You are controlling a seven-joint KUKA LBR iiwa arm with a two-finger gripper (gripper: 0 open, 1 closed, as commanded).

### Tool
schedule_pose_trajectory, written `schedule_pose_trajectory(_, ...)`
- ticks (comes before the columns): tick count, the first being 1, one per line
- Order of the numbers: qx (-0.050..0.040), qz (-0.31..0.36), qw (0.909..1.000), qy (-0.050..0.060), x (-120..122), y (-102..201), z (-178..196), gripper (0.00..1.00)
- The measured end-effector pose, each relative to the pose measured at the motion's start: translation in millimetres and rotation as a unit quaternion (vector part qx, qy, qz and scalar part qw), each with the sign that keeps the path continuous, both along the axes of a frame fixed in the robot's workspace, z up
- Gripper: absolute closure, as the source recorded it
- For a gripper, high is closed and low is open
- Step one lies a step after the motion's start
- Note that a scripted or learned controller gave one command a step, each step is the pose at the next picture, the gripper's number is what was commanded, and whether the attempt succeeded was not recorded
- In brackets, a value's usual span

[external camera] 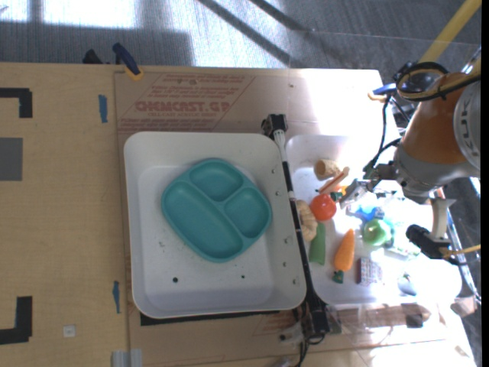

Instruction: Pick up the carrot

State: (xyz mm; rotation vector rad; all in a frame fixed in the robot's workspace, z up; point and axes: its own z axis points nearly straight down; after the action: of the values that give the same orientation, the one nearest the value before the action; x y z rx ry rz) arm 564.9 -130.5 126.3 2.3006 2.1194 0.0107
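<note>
Your orange tapered plastic carrot (344,251) lies in the crowded right bin (428,285); the gripper (357,193), its grip state unreadable, hovers farther off and could snag neighbouring toys.

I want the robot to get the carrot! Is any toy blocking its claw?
Nothing sits on the carrot. But the gripper is up by the red tomato, and blue and green toys crowd the carrot's right side.
</note>
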Motion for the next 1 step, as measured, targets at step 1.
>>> schedule_pose_trajectory(1, -0.0258, 0.080, 0.9958, -0.036, -26.2, 14.7, -12.0, 0.00)
